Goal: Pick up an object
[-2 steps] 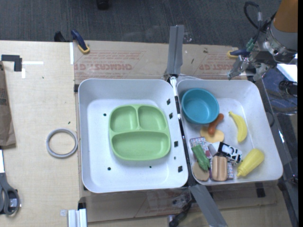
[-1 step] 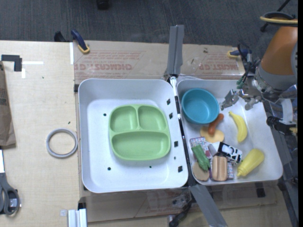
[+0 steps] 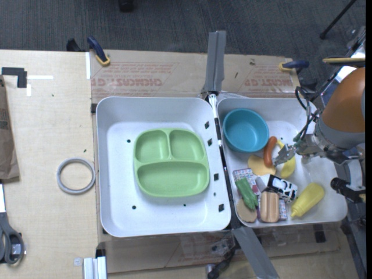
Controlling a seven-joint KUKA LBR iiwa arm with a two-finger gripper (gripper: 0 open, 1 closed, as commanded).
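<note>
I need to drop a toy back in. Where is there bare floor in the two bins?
Left bin: bare floor rings the green divided plate, widest toward its left wall. Right bin: crowded; blue bowl, sausage, yellow bottle and pincer leave only the back-right corner.

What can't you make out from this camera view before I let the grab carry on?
- The claw over the right white bin: too small to tell open from shut, or whether it holds anything.
- The yellow piece beside the orange sausage-shaped toy: partly covered by the claw, so contact is unclear.
- The small printed packets beside the blue round bowl: labels too small to read.
- The grey arm: cut off by the right edge.
</note>
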